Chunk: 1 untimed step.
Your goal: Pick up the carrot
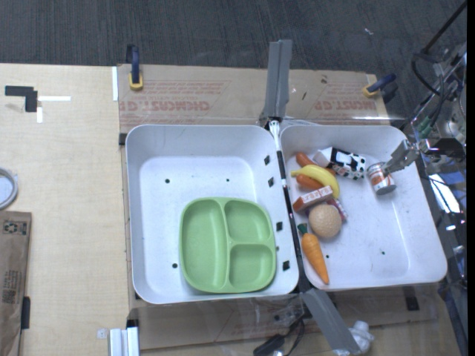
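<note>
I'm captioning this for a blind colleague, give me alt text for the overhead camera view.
A carrot lies at the near left edge of the right bin, beside a banana, a round tan ball and other toy food. The gripper sits by a small can. The left bin holds a green divided plate.

A light wooden bench (59, 228) fills the lower part of the view, with dark grey carpet floor (185, 17) beyond its far edge. A brown cardboard sheet (200, 95) with red lettering lies along the far edge, held by a yellow clamp (134, 69) at its left end and another clamp (379, 87) at its right. A black L-shaped mark (22, 95) and white tape strips (52, 100) sit near the bench's far left corner. Lighting is even and soft.
</note>
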Available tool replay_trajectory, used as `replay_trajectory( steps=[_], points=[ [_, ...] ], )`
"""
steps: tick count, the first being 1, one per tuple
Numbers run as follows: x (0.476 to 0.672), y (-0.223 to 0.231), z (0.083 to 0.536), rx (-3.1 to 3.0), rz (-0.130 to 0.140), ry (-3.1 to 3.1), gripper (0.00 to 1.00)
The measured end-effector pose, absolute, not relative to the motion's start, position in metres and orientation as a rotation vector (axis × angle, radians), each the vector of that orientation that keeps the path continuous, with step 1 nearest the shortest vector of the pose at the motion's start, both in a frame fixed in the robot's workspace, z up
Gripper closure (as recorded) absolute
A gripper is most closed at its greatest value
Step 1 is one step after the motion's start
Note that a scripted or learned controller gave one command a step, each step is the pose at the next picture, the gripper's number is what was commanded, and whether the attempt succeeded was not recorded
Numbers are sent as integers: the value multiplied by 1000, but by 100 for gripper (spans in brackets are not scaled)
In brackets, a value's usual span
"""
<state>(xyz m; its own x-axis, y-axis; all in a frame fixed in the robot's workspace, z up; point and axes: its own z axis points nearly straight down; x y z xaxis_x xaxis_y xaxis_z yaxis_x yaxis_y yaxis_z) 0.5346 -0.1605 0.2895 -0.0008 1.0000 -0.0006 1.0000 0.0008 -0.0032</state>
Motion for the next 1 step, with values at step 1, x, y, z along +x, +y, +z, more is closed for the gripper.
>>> replay_trajectory(
  steps=[1],
  points=[
    [514,-101,196,-1928,4,-2475,0]
  ],
)
